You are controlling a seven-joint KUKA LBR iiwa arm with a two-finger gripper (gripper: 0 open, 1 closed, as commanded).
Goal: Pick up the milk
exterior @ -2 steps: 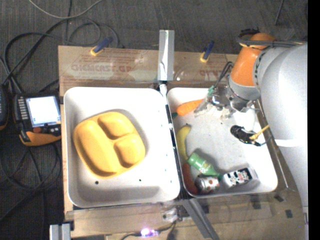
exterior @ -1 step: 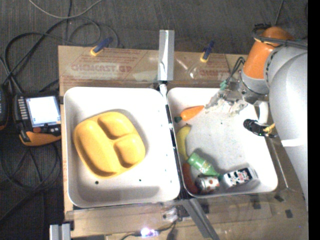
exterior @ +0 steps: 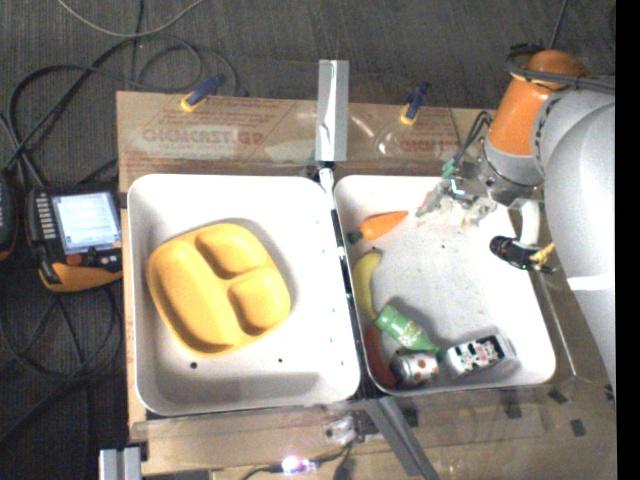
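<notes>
The milk [exterior: 480,354] is a small white carton with dark and red print. It lies on its side in the front right corner of the right bin [exterior: 455,268]. My gripper [exterior: 455,201] hangs over the far edge of that bin, just right of the carrot [exterior: 384,224] and well behind the milk. Nothing is visibly held in it. The orange-banded wrist [exterior: 520,118] rises behind it to the right.
In the right bin a banana [exterior: 366,276] lies along the left wall, with a green bottle [exterior: 402,327] and a red-and-white can [exterior: 415,367] just left of the milk. The left bin [exterior: 160,368] holds a yellow divided plate [exterior: 220,286].
</notes>
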